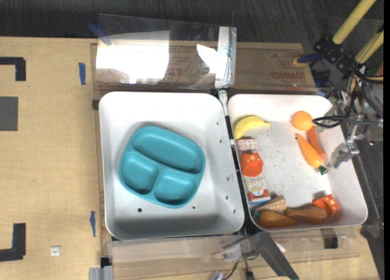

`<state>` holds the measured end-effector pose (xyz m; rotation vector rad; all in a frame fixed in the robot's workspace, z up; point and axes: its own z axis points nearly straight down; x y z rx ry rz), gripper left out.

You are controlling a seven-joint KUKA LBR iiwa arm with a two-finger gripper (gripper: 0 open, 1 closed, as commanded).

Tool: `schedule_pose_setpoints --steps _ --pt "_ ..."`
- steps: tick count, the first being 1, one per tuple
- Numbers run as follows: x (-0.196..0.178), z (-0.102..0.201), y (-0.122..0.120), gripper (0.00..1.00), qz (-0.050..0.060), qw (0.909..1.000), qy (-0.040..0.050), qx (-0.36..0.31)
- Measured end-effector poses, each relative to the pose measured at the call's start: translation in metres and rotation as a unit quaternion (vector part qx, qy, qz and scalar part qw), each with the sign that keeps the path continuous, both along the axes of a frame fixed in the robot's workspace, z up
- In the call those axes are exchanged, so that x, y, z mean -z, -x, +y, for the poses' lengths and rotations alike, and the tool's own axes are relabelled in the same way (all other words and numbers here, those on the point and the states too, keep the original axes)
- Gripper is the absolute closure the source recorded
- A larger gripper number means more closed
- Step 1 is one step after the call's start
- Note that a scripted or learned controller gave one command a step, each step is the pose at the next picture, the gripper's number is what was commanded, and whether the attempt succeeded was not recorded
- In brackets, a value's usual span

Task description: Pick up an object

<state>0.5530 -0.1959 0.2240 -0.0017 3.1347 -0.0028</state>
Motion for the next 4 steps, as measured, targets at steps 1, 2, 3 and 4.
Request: schedule_pose_setpoints --steps 1,2,3,4 --pt "0.135 -0.017 0.04 0.0 -0.003 0.9995 0.0007 0.031" --pt "0.136 -0.014 -0.03 0.0 -0.002 1.0 0.0003 0.007" --pt "0.121 -0.014 -0.034 1.0 -0.01 0.9999 0.0026 0.006" --pt "0.122 -0.014 -0.033 0.0 -0.009 0.9999 0.0022 0.006"
